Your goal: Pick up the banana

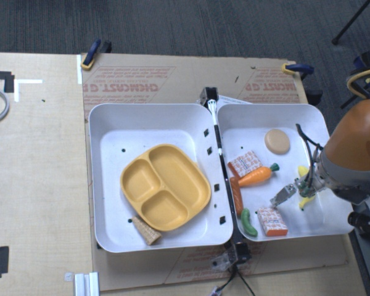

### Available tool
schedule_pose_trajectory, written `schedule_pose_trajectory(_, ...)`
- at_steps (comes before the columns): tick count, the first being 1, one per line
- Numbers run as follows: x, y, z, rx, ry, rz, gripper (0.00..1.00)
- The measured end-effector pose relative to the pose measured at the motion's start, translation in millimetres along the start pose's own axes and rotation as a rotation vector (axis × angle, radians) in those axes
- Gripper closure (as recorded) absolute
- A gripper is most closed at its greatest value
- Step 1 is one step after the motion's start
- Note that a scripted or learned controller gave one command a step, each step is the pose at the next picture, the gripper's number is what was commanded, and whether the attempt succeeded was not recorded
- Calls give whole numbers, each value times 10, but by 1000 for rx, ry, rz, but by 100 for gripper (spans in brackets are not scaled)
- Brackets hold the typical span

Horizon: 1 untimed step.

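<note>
banana (304, 189): mostly hidden behind the gripper in the right bin; a few yellow bits show near the bin's right side, too little to tell its long axis or which way it points.
gripper (294, 192): low in the right bin (314, 121), metal parts reaching left; i cannot tell how it stands or whether the fruit is in it.
arm (353, 153): cut off at the right edge, orange band above grey.
right bin contents: round tan biscuit (277, 141), carrot (255, 176), two red-and-white packets (244, 163) (272, 221), sausage (237, 195), green pod (249, 222).
left bin (105, 184): yellow divided plate (165, 187), brown cracker (147, 230) partly under its lower edge.
bench (34, 184): pale wood with cardboard (172, 79) under the bins, clamped at corners.
room: dark grey carpet (191, 14) beyond.
</note>
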State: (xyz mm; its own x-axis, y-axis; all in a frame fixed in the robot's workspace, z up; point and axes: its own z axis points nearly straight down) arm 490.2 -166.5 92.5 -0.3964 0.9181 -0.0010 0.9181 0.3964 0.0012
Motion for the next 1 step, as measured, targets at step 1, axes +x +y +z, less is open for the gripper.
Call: schedule_pose_trajectory(1, -531, 86, -2, -1, 24, 52, 0)
